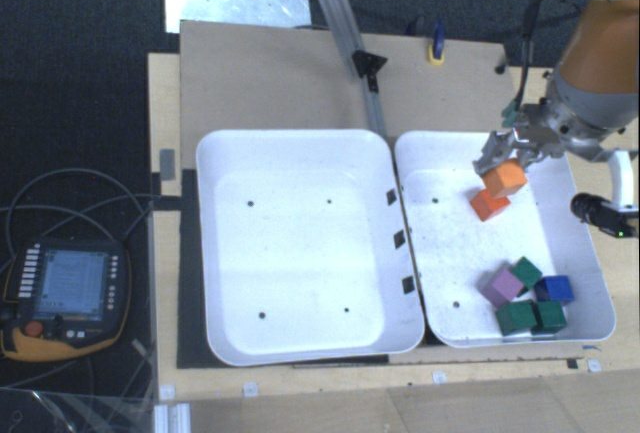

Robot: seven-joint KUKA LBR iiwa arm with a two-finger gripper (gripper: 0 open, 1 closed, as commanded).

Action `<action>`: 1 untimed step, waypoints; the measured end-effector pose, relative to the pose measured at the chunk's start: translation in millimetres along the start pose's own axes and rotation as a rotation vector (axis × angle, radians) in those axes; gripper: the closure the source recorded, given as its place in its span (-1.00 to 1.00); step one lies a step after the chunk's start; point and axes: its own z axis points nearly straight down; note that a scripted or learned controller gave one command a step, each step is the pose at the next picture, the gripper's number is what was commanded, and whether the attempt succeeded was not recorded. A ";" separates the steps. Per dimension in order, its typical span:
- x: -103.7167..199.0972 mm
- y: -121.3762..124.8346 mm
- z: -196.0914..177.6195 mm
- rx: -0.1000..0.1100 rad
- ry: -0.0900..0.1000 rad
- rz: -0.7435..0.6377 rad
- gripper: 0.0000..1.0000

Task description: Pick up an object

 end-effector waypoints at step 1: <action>52.7 -4.4 15.9 0.001 0.000 0.000 1.00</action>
